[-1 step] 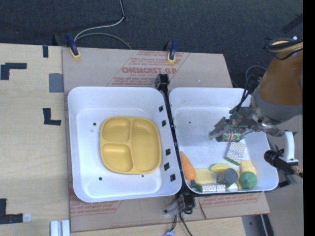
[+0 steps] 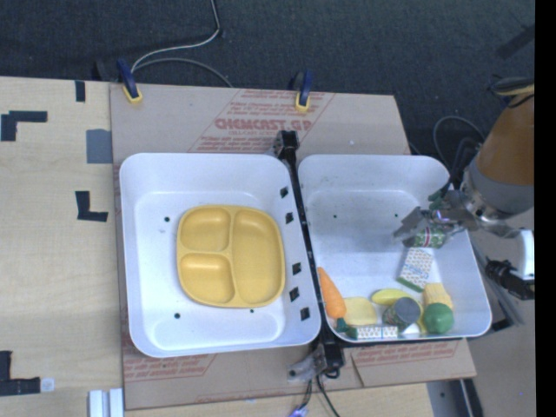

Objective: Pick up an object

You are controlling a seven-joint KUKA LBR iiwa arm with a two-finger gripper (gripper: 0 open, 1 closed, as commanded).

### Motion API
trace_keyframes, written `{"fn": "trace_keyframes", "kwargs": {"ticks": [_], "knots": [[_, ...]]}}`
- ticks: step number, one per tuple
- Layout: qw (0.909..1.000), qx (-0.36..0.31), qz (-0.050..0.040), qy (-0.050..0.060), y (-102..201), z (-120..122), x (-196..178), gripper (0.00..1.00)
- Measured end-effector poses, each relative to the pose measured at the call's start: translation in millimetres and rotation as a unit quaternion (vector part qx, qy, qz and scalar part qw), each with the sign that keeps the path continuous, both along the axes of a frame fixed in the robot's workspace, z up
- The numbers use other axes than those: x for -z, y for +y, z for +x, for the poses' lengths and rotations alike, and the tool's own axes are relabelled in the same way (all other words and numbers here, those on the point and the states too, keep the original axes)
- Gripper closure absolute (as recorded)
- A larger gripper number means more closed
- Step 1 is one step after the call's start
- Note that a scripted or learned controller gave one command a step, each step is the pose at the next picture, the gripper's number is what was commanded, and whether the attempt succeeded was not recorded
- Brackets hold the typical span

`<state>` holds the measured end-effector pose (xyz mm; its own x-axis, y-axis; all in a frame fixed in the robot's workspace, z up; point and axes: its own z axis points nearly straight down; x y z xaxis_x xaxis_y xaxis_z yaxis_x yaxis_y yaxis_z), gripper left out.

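Camera view: tool (image 2: 426, 230) low in right bin (image 2: 365, 176), near its right wall; fingers' state can't tell, too small/cluttered. Patterned packet (image 2: 416, 268) lies just below tool, apart from it. Front edge holds carrot (image 2: 331, 292), yellow banana-like piece (image 2: 393, 297), corn (image 2: 437, 295), green ball (image 2: 439, 319). Left bin (image 2: 148, 181) w/ yellow divided plate (image 2: 231, 255).
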<state>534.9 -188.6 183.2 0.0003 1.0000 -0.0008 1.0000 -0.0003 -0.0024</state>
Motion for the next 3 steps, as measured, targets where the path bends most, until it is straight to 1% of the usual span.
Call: {"fn": "trace_keyframes", "kwargs": {"ticks": [1,2,3], "knots": [[1.0000,0.000,0.0001,0.000,-32.5,8.1,19.9,0.00],[1.0000,-0.001,-0.0006,-0.003,-35.3,50.4,95.7,0.00],[1.0000,-0.001,-0.0009,-0.003,-35.1,50.6,86.0,1.00]]}}
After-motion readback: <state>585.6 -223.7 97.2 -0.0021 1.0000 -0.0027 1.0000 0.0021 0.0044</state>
